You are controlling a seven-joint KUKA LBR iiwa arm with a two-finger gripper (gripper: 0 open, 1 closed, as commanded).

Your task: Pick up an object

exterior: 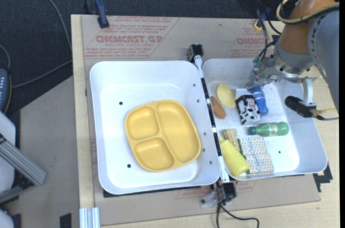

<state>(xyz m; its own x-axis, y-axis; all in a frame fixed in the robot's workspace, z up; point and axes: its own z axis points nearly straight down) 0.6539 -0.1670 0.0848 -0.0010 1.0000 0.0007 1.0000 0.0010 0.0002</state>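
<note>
My gripper (pixel 262 81) reaches down into the back of the right bin (pixel 307 159), under the grey arm with its orange band (pixel 302 33). It is right above the far end of a blue object (pixel 260 103), and I cannot tell whether they touch. A black-and-white cow toy (pixel 247 110) lies against the blue object's left side. A green bottle (pixel 268 129) lies on its side just in front of them. Further left are a yellow lemon-shaped piece (pixel 226 95) and a brown sausage-shaped piece (pixel 218 108).
A yellow bottle (pixel 235 157), a patterned packet (pixel 256 155) and a small tan piece (pixel 230 135) sit at the right bin's front left. The left bin (pixel 108 87) holds a yellow divided plate (pixel 161 135). A black cable end (pixel 299 106) hangs beside the arm.
</note>
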